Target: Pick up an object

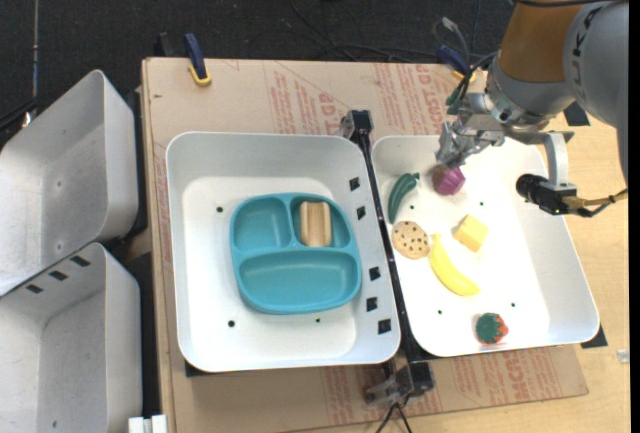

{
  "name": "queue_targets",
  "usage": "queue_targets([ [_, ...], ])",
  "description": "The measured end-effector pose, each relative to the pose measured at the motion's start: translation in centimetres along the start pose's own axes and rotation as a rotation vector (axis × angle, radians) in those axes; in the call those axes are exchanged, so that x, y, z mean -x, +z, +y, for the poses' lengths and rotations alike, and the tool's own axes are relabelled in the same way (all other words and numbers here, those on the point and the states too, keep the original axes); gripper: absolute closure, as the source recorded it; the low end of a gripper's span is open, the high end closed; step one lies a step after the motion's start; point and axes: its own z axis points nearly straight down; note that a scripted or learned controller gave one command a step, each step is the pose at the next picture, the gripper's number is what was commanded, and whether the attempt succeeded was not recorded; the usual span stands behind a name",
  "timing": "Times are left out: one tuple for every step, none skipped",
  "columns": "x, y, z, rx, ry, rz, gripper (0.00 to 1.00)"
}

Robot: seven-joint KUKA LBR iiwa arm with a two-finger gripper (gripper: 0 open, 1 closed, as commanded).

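Observation:
The right bin (560, 281) holds a purple object (450, 180), a green pepper-like piece (402, 193), a spotted cookie (410, 240), a yellow block (470, 233), a banana (452, 269) and a strawberry (490, 327). My gripper (450, 158) hangs at the bin's far left part, its tips right above and touching the purple object. The fingers look closed around the top of that object, which still rests near the bin floor.
The left bin (200, 321) carries a blue divided tray (262, 279) with a tan wooden block (315, 223) in its upper right compartment. A black divider (380, 251) separates the bins. Two more white bins (60, 181) stand off the bench at left.

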Motion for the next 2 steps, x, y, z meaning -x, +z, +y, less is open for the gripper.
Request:
queue_targets([
  [-5.7, 0.7, -1.2, -0.004, 0.001, 0.0, 1.0],
  [-11.0, -0.7, -2.5, -0.003, -0.001, 0.001, 1.0],
])
